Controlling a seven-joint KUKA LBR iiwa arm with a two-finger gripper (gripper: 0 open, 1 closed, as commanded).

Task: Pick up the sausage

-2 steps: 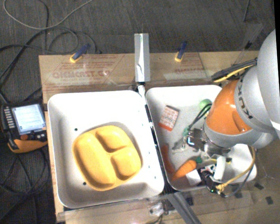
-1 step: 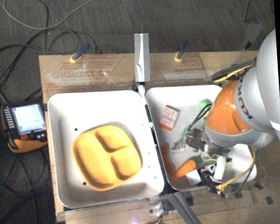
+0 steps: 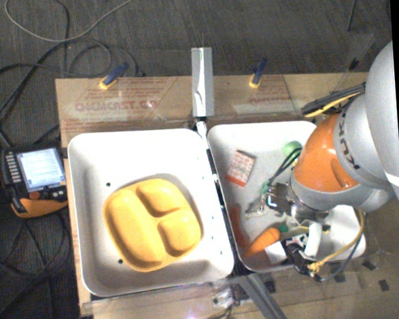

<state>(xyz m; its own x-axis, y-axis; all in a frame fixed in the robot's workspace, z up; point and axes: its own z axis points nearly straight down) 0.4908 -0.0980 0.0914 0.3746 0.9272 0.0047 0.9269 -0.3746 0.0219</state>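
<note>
The sausage (image 3: 236, 226) is a thin reddish-brown piece. It lies lengthwise along the left wall of the right bin (image 3: 223, 188), near the front. My gripper (image 3: 266, 202) hangs low over the middle of that bin, under the orange wrist band. It is to the right of the sausage and apart from it, and I see nothing held in it.
An orange carrot (image 3: 263, 241) lies just in front of the gripper, right of the sausage. A small red-and-white packet (image 3: 240, 167) and a green item (image 3: 292, 148) lie further back. A yellow divided plate (image 3: 153, 223) sits in the left bin (image 3: 86, 197). The arm covers the right bin's right side.
</note>
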